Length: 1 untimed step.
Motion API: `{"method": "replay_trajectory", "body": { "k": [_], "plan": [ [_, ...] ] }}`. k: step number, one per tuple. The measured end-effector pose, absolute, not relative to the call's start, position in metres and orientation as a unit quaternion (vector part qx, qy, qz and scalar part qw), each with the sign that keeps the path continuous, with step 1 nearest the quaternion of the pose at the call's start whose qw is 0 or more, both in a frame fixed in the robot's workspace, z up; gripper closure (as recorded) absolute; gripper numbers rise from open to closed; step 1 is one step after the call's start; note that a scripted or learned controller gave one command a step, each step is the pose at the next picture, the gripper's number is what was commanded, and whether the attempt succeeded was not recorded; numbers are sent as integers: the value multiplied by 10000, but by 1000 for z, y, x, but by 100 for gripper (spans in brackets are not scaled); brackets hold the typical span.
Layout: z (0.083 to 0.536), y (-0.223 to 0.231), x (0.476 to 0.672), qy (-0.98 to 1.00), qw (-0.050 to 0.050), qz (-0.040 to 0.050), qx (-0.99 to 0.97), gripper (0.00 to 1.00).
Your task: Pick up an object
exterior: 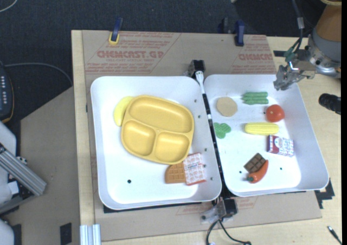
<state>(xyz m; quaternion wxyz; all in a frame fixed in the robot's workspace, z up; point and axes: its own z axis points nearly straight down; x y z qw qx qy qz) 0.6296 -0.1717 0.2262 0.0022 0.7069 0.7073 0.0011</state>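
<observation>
Gripper at right bin far rim | fingers' state: you cannot tell | risk: descending, you clip rim, miss tomato.

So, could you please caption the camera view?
Pincer above right bin's far corner; toy food inside, yellow tray in left bin.
</observation>
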Motion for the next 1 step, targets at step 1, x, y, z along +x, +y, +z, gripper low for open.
{"method": "replay_trajectory", "body": {
  "k": [1],
  "plan": [
    [220,-130,611,7076,-12,-6,7066,100]
  ]
}}
